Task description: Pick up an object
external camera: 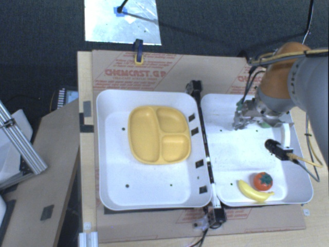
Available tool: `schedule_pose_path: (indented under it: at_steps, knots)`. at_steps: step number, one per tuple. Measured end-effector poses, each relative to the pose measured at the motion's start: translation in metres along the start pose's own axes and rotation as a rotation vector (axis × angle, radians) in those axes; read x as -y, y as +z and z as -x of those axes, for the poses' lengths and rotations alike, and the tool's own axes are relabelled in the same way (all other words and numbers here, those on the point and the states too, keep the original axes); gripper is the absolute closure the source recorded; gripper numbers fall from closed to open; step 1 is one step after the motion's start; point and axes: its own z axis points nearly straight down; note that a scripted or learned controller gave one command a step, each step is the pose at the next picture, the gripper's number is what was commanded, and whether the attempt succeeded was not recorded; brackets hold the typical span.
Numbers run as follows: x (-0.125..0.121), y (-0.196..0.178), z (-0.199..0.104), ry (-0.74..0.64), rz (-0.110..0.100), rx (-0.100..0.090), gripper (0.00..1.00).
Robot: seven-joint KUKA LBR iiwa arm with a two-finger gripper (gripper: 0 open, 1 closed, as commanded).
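A yellow banana [254, 191] lies near the front edge of the right bin [226, 158], with a red tomato [262, 180] touching its far side. My gripper [242, 118] hangs over the back part of that bin, well behind both fruits, and nothing shows between its fingers. A yellow divided plate [158, 134] rests in the middle of the left bin [110, 153].
A black clip strip [200, 138] runs along the seam between the two bins. The bins sit on a cardboard sheet [139, 71]. A shiny metal sheet [122, 14] lies on the dark floor at the back.
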Motion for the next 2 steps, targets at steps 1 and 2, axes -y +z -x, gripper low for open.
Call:
schedule_pose_path:
  at_steps: [1, 2]
  knots:
    - [0.003, -0.061, 0.007, 0.001, 0.004, 0.001, 1.0]
    - [0.008, -0.123, 0.004, -0.005, 0.005, 0.001, 1.0]
